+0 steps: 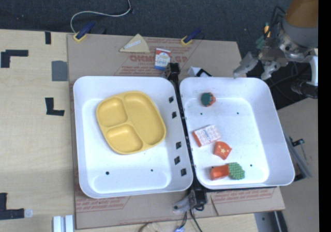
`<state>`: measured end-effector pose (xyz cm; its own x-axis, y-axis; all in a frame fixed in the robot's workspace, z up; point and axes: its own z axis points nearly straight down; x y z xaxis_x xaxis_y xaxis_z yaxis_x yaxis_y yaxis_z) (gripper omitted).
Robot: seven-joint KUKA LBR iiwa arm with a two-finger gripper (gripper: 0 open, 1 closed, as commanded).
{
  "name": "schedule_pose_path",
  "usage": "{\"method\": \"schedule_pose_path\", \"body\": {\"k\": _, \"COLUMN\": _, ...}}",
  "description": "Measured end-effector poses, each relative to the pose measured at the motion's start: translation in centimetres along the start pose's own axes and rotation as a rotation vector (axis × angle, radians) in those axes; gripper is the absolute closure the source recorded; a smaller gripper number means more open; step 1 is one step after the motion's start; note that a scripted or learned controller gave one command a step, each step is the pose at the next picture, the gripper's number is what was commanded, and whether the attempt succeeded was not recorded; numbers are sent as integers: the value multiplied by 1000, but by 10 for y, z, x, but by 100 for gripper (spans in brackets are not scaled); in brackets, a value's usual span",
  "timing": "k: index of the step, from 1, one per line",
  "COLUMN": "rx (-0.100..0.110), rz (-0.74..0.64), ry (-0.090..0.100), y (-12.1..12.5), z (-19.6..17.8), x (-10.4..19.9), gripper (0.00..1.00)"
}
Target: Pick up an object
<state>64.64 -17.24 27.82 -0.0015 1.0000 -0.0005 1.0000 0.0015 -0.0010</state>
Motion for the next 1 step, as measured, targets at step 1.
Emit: {"method": "schedule_pose_path", "body": {"k": 1, "rx": 4, "rz": 0, "ry": 1, "y": 21, "z": 140, "x": 43, "gripper": 0}}
